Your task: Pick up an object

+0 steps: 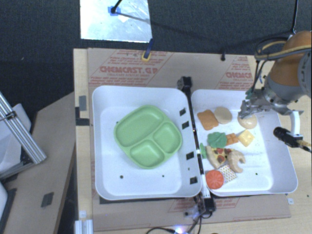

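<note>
Two white bins are seen side by side on the bench. In the left bin [105, 130] a green tray [147, 136] with three compartments is set, tilted a little against the bin's edges.

The right bin [278, 165] holds a cluster of toy foods. An orange cracker [207, 119] and a beige round [224, 114] lie near the far wall, touching or nearly so. Just below them a green leaf [217, 140], an orange bit [232, 139] and a yellow block [246, 138] are lined up. Nearer the front, a pizza slice [218, 155], a tan curved piece [236, 160] and a red tomato [214, 179] are found, with a checked piece [228, 173] beside the tomato.

The gripper [247, 112] is lowered over a pale egg-like piece [248, 122] at the bin's far right — its tips are at the top of that piece. Whether the piece is clasped cannot be told, the gap being too small and blurred.
</note>
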Robot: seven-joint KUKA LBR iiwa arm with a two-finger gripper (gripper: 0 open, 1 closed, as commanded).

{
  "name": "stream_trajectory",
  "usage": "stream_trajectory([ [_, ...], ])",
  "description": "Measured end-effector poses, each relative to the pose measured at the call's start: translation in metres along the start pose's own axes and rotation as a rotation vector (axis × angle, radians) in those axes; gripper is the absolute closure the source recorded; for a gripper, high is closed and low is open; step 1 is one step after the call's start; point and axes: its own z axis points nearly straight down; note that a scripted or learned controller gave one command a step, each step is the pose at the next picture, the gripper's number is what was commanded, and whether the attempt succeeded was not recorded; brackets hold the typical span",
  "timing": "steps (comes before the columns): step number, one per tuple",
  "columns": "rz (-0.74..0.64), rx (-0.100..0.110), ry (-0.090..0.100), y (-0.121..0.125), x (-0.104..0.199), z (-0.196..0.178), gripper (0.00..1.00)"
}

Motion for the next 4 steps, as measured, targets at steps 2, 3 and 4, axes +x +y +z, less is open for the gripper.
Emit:
stream_trajectory([
  [2, -0.001, -0.001, 0.0, 0.002, -0.007, -0.083, 1.0],
  [3, -0.001, 0.0, -0.001, -0.013, 0.046, -0.081, 1.0],
  [4, -0.002, 0.001, 0.0, -0.023, 0.087, -0.09, 1.0],
])
